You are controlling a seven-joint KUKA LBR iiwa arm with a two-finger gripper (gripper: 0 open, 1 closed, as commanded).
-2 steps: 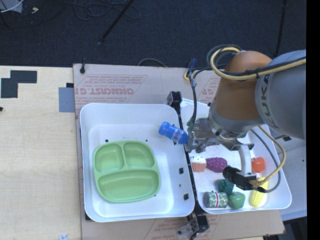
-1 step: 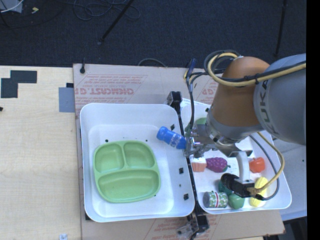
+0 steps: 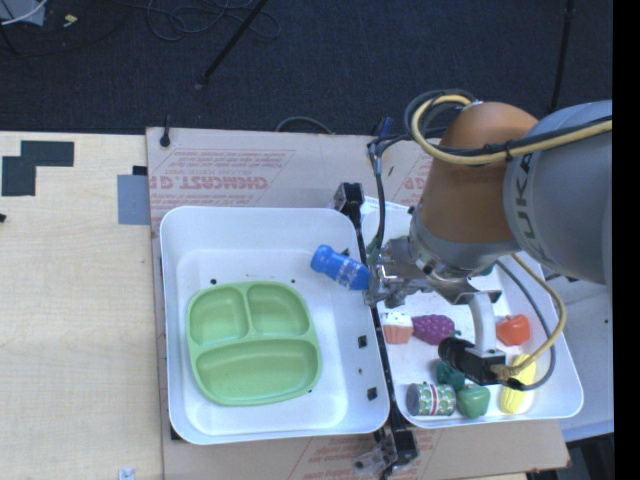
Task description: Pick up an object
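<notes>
Bottle (image 3: 340,266), blue with a paler end, is the thing most plainly in play: it lies tilted at the right-hand wall of the left bin (image 3: 200,230), its far end pointing toward the divider between the two bins, and the gripper (image 3: 381,286) sits right against that end. Whether the bottle is actually pinched I cannot tell, since the wrist hides the contact, so I judge only that a grasp is being attempted or just made at the divider. Left of the bottle, the green divided plate (image 3: 253,354) lies flat on the left bin's floor, well apart from it. To the bottle's right, past the divider, the right bin (image 3: 560,398) holds the other candidates, bunched toward its near end, probably because that is where they settled: a pink-and-white cake slice (image 3: 398,328), purple grapes (image 3: 433,327), an orange-red pepper (image 3: 513,329), a small labelled can (image 3: 431,399), a green apple (image 3: 473,400) and a yellow piece (image 3: 514,398) under a black fitting. The can's label is too small to read. Under both bins lies a cardboard sheet (image 3: 230,173) with red printing, upside down from this view and not clear enough to spell with confidence. The arm (image 3: 560,198) shows part of the letters "UK" on its grey casing.
</notes>
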